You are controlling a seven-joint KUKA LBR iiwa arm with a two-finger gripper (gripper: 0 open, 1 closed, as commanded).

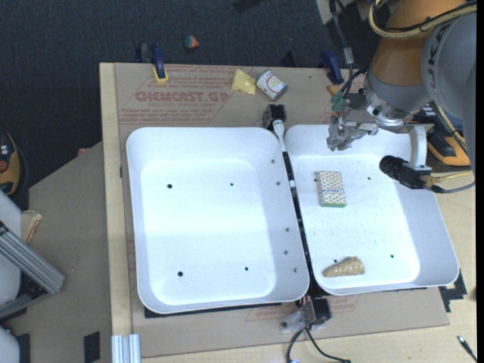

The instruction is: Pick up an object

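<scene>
Camera view puts the gripper above the far edge of the right bin; whether its jaws are parted, I cannot tell. Nearest lies a flat rectangular patterned packet, apart from the walls. A tan, cone-shaped lump rests near the bin's front rim. Beside it sits the smooth left bin on the cardboard-covered tabletop.
</scene>
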